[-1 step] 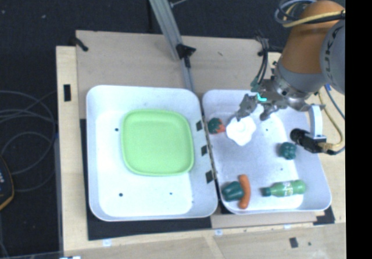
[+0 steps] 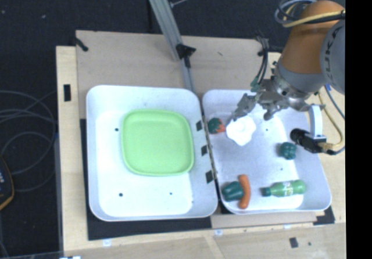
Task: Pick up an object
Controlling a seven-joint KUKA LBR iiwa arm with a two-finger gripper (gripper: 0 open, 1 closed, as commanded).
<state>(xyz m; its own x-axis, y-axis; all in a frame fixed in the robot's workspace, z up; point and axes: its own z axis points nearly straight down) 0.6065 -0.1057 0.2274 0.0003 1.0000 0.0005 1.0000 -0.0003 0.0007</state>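
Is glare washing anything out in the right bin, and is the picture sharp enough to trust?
Camera view: the white object under the gripper is blown out, its edges merging into the bright right bin; the green bottle and orange carrot read clearly; overall soft, with dark surroundings.

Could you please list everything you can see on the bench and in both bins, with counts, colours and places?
Bench: one, tan, under both bins.
Bins: two, white, side by side; left bin, right bin.
Plate: one, light green, lying in the left bin.
White object: one, right bin, upper left part, just below the hand.
Small green and orange item: one, right bin, at its left wall.
Dark green round object: one, right bin, right side.
Green bottle: one, lying on its side, right bin, near front.
Orange sausage-shaped item: one, right bin front, beside a dark green object.
Metal pole: one, grey, slanting from the top.
Arm: one, grey and orange, from the right.
Hand: one, above the white object.
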